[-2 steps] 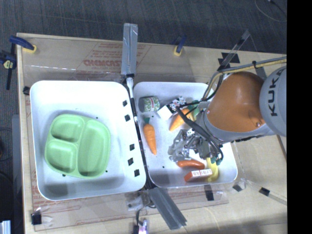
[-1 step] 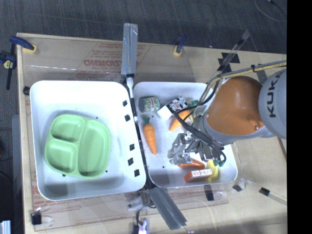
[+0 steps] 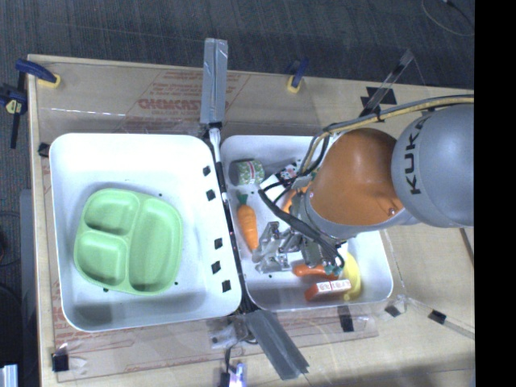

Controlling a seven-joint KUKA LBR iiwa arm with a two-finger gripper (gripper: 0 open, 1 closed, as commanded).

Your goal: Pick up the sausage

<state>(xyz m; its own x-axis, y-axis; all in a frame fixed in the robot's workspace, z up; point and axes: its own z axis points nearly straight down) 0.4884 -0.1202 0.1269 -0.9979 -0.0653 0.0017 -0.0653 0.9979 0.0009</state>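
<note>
A grey KUKA arm [image 3: 427, 168] with an orange band reaches in from the right over the right-hand white bin [image 3: 385, 252], its metal gripper [image 3: 276, 248] lowered to the bin floor near the middle. Whether the pincer is spread or pressed together cannot be told from this high angle, and nothing is visibly caught between its tips. The sausage [image 3: 309, 271], a reddish-orange link, lies on the bin floor just right of the gripper and partly tucked under the wrist hardware, close to the bin's near wall. Just beside it sit a red packet with a white label [image 3: 324, 289] and a yellow piece [image 3: 351, 274]. An orange carrot [image 3: 249, 225] lies along the bin's left wall, just left of the gripper, and a small green-and-white can [image 3: 247, 172] rests toward the far left corner. In the left-hand white bin [image 3: 72, 156], a pale green divided tray [image 3: 129, 238] sits flat, well apart from the arm.
</note>
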